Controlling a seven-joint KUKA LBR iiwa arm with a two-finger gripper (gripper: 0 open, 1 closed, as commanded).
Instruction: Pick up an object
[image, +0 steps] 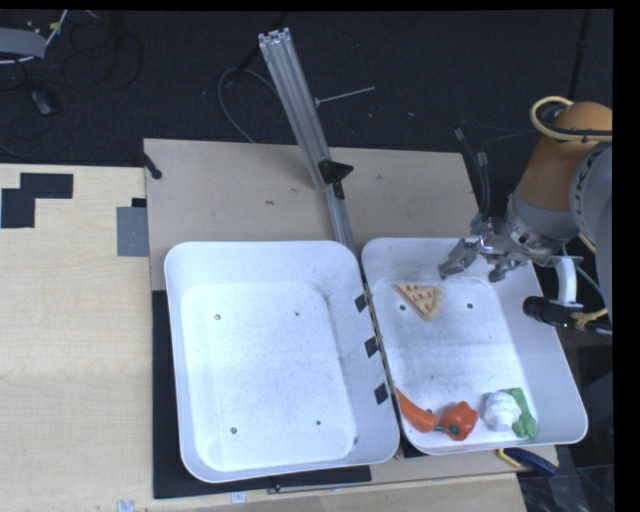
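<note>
- Tabletop (70, 330): light wood on L side, w/ a few dark grey/black squares near far-L edge. Tan board under the far part of both bins.
- L bin (265, 455): shallow, white, rounded corners, sits on a black mat. A few small dark dots on its floor.
- Metal rail (300, 110): silver extrusion, runs at a slant from top centre down to the gap btwn the bins; black bracket partway down.
- Black clips on the seam where the two bins meet, three in a row.
- R bin (545, 345): white, just beside L bin, walls touching or nearly so.
- Yellow wedge (419, 298): triangular, tan/yellow w/ speckles, lies flat in far-L part of R bin, apart from the other items.
- Near edge of R bin, L to R: orange carrot-shaped piece (414, 412), touching red pepper-like item (460, 419); then white lump (501, 408) w/ green leafy piece (521, 414) against it.
- End effector (482, 255): over far edge of R bin, just R of the wedge, not touching it. Fingers spread apart, nothing btwn them.
- Arm (560, 170): orange band above grey wrist, enters from R; cables trail beside it.
</note>
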